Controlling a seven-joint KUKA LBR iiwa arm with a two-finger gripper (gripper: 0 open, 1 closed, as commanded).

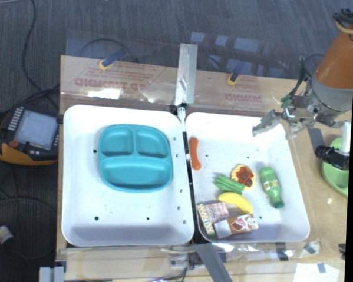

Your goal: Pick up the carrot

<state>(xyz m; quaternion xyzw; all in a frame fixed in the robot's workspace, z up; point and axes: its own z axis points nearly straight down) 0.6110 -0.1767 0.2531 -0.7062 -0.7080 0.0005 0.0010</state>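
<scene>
Looking like nothing done yet: carrot [194, 153] lying untouched along the left wall of the right bin [293, 173], tight against the divider, with the hand [277, 120] up by that bin's far right corner, well apart from it, fingers spread and holding nothing. Still left: whole reach, grasp and lift. Cluttering nearby: green beans [230, 184], pizza slice [243, 175], banana [235, 200], green bottle [270, 186], snack packs [227, 218], none actually blocking, just that wall crowding things.
</scene>
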